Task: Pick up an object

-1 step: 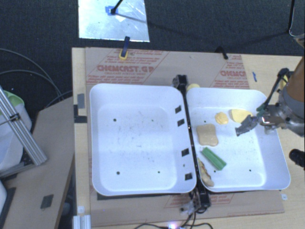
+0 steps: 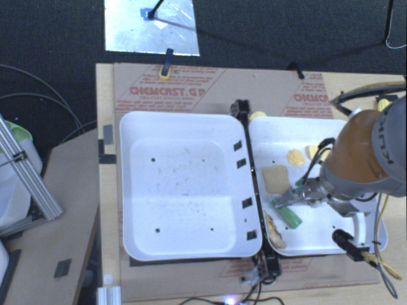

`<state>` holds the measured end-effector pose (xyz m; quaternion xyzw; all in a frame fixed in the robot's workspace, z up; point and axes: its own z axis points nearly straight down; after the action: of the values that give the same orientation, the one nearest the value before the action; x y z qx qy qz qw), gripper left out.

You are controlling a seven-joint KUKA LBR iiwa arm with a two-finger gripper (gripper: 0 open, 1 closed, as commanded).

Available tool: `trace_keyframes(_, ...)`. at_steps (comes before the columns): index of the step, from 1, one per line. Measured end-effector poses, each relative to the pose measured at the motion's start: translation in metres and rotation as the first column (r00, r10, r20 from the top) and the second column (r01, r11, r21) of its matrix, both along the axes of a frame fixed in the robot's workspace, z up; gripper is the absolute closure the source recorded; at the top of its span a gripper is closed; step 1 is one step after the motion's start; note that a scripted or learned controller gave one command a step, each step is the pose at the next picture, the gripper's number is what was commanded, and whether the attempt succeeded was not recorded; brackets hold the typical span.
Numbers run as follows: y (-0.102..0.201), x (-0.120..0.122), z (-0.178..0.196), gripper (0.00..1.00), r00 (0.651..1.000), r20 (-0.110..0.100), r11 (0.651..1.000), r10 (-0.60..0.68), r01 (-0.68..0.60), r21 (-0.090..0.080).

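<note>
Objects for the pick lie in the right-hand bin (image 2: 305, 250), while the left-hand bin (image 2: 184, 186) beside it shows bare white floor with a few small dark dots. Along the divider between the bins runs a dark strip (image 2: 249, 176) with clips. Just right of it, near the right bin's front edge, a pale, peel-like scrap (image 2: 275, 229) lies on the floor. Above it sits a tan square piece (image 2: 275, 178), and between the two a green stick-shaped item (image 2: 289, 216) lies at a slant. Farther back, a small yellow round piece (image 2: 296, 157) rests near the bin's middle. The tool (image 2: 284, 201) reaches in low over the bin, its metal tips just above the green item and beside the tan square; whether its tips are spread or closed cannot be told. Behind it, the arm's orange band (image 2: 356, 148) and grey wrist cover the bin's right part. Both bins rest on a cardboard-covered surface (image 2: 210, 88).
</note>
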<state>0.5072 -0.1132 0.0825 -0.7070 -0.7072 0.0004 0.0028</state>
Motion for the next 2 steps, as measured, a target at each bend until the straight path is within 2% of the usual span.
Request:
trace_keyframes(1, 0.029, -0.02, 0.002, 0.0, 1.0, 0.006, 1.0, 0.004, -0.004, -0.002)
trace_keyframes(2, 0.028, -0.019, 0.012, 1.0, 1.0, 0.008, 1.0, 0.002, -0.002, -0.003)
